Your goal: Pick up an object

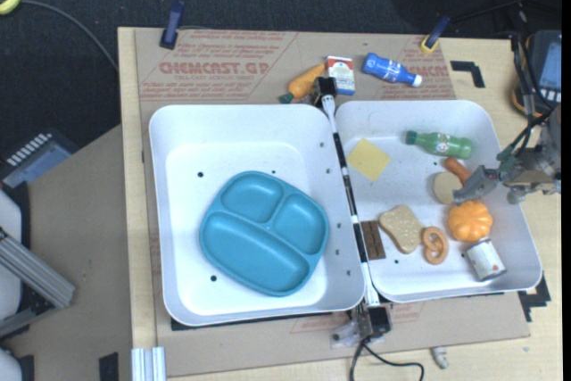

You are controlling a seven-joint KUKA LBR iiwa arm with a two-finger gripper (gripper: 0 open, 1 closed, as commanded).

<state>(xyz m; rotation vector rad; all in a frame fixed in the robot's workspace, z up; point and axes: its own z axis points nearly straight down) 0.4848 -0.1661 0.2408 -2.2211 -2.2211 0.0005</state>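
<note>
Right bin (419,285): pumpkin (469,220) beneath fingers (470,183)

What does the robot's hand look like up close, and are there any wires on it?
The hand at the right bin's edge is small and grey-green metal, ending in thin dark fingers that taper to points. Behind it sits a blocky grey mount. Thin dark cables loop above it toward the bench's right side. It is too blurred to make out any markings.
</note>
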